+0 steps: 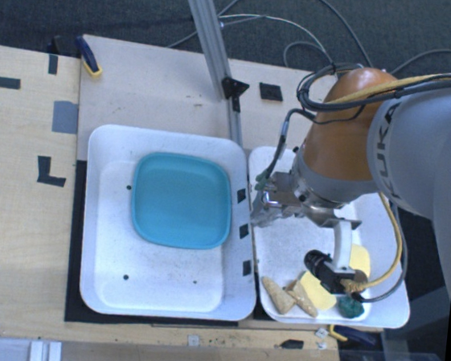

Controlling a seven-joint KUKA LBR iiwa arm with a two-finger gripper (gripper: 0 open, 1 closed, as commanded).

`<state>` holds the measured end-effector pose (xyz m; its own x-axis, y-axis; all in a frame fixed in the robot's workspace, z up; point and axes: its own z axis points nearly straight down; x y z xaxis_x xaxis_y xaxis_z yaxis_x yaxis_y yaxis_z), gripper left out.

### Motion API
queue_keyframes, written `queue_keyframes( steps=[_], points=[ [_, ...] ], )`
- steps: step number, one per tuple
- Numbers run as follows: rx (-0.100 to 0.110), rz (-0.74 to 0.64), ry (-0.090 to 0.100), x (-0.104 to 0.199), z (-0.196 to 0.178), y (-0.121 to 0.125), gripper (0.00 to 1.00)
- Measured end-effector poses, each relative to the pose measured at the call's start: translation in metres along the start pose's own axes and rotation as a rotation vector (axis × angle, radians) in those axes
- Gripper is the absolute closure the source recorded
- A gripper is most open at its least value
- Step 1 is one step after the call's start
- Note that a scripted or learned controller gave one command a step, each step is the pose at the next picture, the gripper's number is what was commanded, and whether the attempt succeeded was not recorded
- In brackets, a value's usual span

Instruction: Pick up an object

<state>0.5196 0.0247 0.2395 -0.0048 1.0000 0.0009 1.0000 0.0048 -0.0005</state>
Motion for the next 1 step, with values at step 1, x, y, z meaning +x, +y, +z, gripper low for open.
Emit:
queue_keyframes(
  steps=[1],
  points=[
    [0.001, 0.000, 0.000, 0.0534, 0.0093, 0.0002, 1.00]
  ],
)
